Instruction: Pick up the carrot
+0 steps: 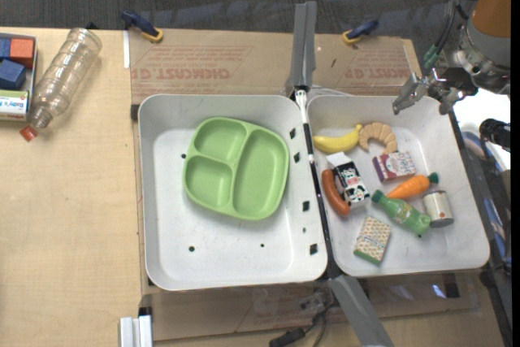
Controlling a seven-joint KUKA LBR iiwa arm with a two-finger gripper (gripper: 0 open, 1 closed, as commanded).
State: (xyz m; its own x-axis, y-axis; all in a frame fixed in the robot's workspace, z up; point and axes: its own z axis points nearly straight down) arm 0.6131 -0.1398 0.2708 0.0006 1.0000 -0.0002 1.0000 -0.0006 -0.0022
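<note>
Overhead, the hand (pixel 428 93) hangs above the right bin's (pixel 479 256) far edge at about one o'clock, fingers apart, clamped on nothing. Well apart from it, the carrot (pixel 409 186) lies in that bin toward three o'clock, between a small carton (pixel 393 166) and a green bottle (pixel 401 212), just beside a can (pixel 439 207).

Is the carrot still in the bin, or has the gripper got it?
In the bin. The carrot lies flat in the right bin, between the pink packet and the green bottle; the gripper is above the bin's far edge.
</note>
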